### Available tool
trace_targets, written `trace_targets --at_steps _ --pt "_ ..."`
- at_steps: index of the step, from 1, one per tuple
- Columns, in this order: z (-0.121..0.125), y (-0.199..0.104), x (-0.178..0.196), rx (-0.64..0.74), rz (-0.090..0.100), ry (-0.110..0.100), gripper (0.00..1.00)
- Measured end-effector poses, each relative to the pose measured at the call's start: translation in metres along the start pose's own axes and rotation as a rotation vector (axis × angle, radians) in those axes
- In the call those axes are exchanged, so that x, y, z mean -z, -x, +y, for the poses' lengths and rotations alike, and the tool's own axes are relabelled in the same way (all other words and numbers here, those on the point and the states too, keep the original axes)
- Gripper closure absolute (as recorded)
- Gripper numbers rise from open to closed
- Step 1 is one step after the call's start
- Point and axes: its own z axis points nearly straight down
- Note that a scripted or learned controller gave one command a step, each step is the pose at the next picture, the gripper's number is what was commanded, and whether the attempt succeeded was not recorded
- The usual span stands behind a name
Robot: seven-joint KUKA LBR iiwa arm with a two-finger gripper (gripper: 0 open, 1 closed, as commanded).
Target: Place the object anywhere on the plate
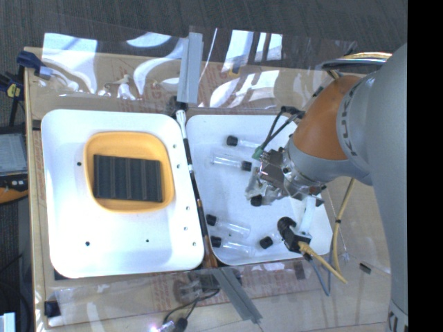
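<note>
A yellow plate (129, 144) with a dark ridged insert lies in the left bin (62, 206). Several clear tubes with black caps lie in the right bin (208, 133): one at the top (232, 142), one in the middle (230, 162), two near the front left (223, 225) (228, 244). A small black cap (266, 241) sits near the front. My gripper (259, 191) is low over the middle of the right bin, right of the middle tube. A small black piece (256, 200) sits at its tip; whether it is held cannot be told.
A raised divider (191, 178) runs between the two bins. The arm's grey and orange body (339, 130) covers the right bin's right side. Metal brackets (188, 68) stand behind the bins.
</note>
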Motion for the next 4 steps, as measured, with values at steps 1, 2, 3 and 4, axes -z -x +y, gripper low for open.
trace_targets --at_steps 1,2,3,4 --pt "-0.031 -0.044 0.005 0.099 -0.001 -0.002 1.00" --pt "-0.001 -0.108 0.048 0.199 -0.002 0.000 1.00" --pt "0.033 -0.154 -0.004 0.374 -0.002 0.001 1.00" --pt "0.033 -0.154 -0.004 0.374 -0.002 0.001 0.00"
